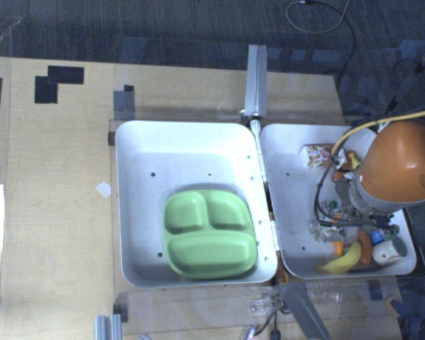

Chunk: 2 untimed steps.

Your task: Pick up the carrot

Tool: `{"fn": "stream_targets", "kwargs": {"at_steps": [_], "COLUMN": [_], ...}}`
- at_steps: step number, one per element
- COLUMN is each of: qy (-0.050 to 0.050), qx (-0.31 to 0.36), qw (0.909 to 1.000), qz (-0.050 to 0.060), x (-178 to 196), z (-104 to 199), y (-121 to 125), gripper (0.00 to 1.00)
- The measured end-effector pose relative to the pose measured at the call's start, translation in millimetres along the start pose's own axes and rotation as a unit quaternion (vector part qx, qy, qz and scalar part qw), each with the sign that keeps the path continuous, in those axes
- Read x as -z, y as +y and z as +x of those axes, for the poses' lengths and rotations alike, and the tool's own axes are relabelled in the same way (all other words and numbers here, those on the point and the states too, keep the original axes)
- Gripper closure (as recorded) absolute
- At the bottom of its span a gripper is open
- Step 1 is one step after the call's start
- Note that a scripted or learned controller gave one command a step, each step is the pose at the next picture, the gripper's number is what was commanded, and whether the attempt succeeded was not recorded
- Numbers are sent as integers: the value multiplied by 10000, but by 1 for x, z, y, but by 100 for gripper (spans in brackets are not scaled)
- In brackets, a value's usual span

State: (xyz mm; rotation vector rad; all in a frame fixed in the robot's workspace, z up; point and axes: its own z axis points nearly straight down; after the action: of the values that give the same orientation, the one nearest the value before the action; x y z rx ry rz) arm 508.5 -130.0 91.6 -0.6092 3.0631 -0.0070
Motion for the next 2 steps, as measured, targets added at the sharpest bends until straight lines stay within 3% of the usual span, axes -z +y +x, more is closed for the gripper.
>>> {"fn": "stream_targets", "kwargs": {"at_steps": [1, 2], "qy": [5, -42], "qx": [1084, 1065], "qw": [9941, 9943], "qz": [18, 43], "x": [-1, 11], "z": [19, 15], "y": [-75, -76], "gripper": [100, 100]}}
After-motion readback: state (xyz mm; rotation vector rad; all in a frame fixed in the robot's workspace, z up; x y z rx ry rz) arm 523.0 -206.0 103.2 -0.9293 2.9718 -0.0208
